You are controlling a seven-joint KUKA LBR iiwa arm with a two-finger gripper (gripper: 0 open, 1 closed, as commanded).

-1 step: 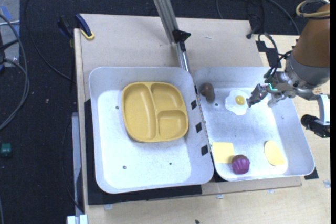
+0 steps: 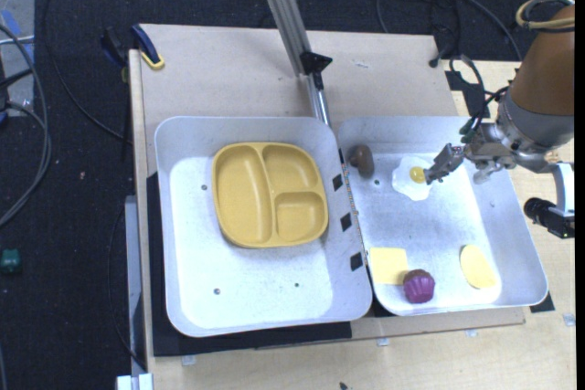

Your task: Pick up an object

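The gripper (image 2: 442,167) is hanging just beside the fried egg toy (image 2: 412,178) in the right bin (image 2: 516,237); whether it is wide or narrow, I cannot tell. To grasp well, it is probably needing to centre over the egg and descend squarely. Farther out are lying a brown piece (image 2: 362,159), yellow square (image 2: 388,265), purple toy (image 2: 419,286), yellow oval (image 2: 477,267), and the left bin's yellow tray (image 2: 271,194). No writing is legible.

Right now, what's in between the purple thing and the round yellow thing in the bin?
Nothing. In the camera view, bare white bin floor separates the purple object from the round yellow piece.
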